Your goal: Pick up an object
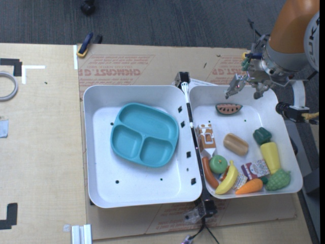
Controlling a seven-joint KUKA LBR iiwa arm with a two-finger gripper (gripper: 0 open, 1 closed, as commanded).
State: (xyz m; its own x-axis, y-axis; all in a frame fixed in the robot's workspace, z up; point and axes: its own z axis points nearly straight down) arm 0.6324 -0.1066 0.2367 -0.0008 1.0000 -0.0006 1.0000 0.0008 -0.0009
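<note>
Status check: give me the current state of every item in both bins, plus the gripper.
Gripper: above right bin's far rim, holding nothing.
Blue tray: flat in left bin.
Watermelon slice: alone, far end of right bin.
Bread roll: lying mid-bin.
Corn: lying by right wall.
Banana: near end, beside apple.
Carrot: near wall.

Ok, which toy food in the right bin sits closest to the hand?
The watermelon slice, alone near the bin's far wall, just below the hand; the other foods lie farther toward the near side.

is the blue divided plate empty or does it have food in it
Empty. The blue divided plate in the left bin shows three bare compartments; the toy food lies in the right bin.
</note>
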